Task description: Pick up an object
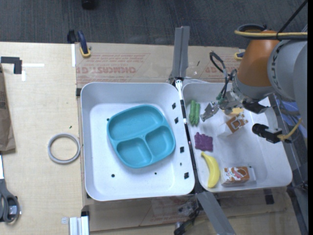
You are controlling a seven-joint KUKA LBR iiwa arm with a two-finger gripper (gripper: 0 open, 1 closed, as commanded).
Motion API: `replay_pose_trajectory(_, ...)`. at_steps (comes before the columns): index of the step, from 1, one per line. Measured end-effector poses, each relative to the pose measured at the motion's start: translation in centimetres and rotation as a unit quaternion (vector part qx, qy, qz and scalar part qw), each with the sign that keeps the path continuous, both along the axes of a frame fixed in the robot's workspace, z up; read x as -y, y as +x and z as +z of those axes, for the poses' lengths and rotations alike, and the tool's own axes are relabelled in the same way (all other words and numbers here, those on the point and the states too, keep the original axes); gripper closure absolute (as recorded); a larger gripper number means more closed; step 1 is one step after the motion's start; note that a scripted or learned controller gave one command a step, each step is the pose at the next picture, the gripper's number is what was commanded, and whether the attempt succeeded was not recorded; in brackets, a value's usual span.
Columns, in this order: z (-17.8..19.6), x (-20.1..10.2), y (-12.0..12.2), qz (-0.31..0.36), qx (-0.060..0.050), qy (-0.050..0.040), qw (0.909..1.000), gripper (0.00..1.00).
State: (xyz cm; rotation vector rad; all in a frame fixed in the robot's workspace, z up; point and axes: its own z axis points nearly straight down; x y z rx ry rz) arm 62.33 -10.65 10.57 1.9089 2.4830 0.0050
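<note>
My gripper (211,111) hangs over the back part of the right bin (274,180), below the orange band of the arm (257,62). Just left of it lies a green object (194,112) along the bin's left wall. A small brown and white box (235,124) sits just right of the gripper. A purple object (203,142) lies nearer the front, with a yellow banana (211,169) and a brown snack packet (236,175) by the front wall. Nothing shows in the gripper's grasp.
The left bin (93,146) holds a blue divided plate (141,136). A grey ring (64,148) lies on the bench to the left, and scissors (7,204) at the front left edge. A grey post (181,53) stands behind the bins.
</note>
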Motion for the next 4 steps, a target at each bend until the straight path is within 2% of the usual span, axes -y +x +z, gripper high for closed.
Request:
replay_pose_trajectory(1, -1.7, -0.2, 0.2, 0.101, -0.006, 0.0014, 0.9949, 0.0)
replay_pose_trajectory(2, 1.8, 11.7, -0.1, 0.143, -0.005, 0.0004, 0.9897, 0.0)
replay_pose_trajectory(3, 6.5, 10.9, 3.6, -0.066, -0.005, 0.0014, 0.9978, 0.0)
replay_pose_trajectory(4, -1.5, 7.4, -1.9, -0.005, -0.004, 0.0013, 1.0, 0.0)
